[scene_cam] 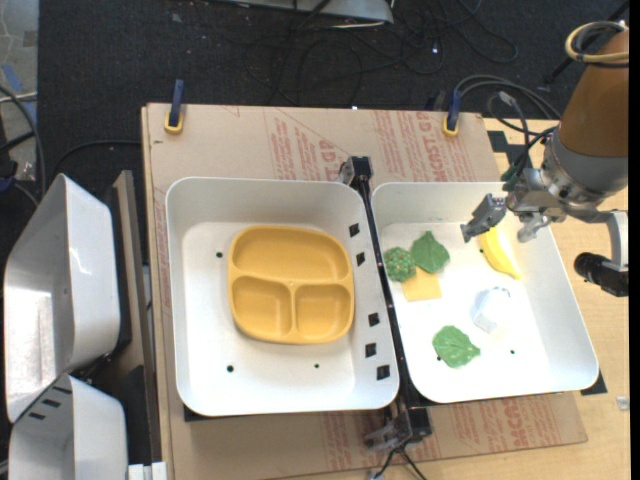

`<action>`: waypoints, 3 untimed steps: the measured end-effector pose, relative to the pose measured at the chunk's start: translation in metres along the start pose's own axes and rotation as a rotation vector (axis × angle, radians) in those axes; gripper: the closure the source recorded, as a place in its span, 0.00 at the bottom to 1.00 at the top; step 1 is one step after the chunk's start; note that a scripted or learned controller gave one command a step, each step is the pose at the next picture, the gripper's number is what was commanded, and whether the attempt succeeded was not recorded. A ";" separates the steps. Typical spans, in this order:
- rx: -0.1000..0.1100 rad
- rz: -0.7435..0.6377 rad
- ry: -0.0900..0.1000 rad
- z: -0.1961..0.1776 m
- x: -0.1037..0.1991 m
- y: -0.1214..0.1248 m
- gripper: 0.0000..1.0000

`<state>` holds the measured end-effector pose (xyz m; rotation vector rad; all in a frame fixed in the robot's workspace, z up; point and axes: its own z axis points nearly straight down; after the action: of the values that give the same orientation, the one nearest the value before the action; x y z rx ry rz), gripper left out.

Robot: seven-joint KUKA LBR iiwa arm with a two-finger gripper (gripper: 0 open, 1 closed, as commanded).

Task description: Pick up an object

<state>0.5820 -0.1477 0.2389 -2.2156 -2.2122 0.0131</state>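
1. While the jaws (505,224) stand spread open either side of the yellow banana (499,253) in the right bin (560,298), gripping nothing yet, a skewed closing could nudge the curved fruit aside, I judge.
2. Its spot near the bin's far right wall leaves little room for correction.
3. That bin also holds a green broccoli piece (399,263), a leaf (431,252), a yellow wedge (422,287), a pale lump (490,309) and another green leaf (455,346).
4. A yellow divided tray (292,282) lies in the left bin (195,298).

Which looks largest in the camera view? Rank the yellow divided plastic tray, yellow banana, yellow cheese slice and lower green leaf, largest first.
1. Yellow divided plastic tray, by far.
2. Yellow banana, though the gripper hides part of it.
3. Yellow cheese slice and lower green leaf: too alike to rank.
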 end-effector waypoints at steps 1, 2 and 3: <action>-0.013 -0.003 -0.002 -0.008 0.001 0.002 0.00; -0.011 0.000 -0.002 0.037 0.002 -0.004 0.00; -0.008 0.000 -0.001 0.101 0.001 -0.002 0.00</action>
<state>0.5791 -0.1468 0.1375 -2.2204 -2.2160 0.0053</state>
